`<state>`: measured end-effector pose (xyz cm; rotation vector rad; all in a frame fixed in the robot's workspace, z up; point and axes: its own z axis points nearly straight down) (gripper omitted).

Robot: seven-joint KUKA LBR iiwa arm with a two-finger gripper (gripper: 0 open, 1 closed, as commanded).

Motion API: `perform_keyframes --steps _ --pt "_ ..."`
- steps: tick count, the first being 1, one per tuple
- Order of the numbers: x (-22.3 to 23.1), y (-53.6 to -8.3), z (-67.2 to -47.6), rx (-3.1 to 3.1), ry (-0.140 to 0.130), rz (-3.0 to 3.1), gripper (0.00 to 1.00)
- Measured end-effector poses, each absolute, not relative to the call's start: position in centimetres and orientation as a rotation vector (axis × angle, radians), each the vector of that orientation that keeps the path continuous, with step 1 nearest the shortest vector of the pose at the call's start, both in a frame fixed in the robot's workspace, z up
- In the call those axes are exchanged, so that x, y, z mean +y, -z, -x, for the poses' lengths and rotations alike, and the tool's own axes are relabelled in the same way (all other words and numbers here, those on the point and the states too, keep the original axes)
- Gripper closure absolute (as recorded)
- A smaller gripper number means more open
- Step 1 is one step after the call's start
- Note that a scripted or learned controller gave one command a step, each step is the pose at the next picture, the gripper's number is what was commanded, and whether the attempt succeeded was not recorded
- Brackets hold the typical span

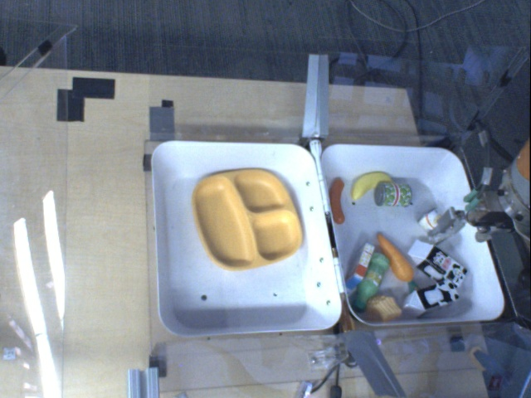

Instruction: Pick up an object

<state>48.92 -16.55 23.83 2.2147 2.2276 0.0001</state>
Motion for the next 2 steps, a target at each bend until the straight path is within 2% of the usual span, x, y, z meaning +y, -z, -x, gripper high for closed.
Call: perform_keyframes --steps 1,2 --pt "-19.2 -16.6 -48.8 2.267 -0.001 -2.174 0.00" --pt "-20.4 -8.7 -51.6 2.372 -0.009 -2.051 0.00"
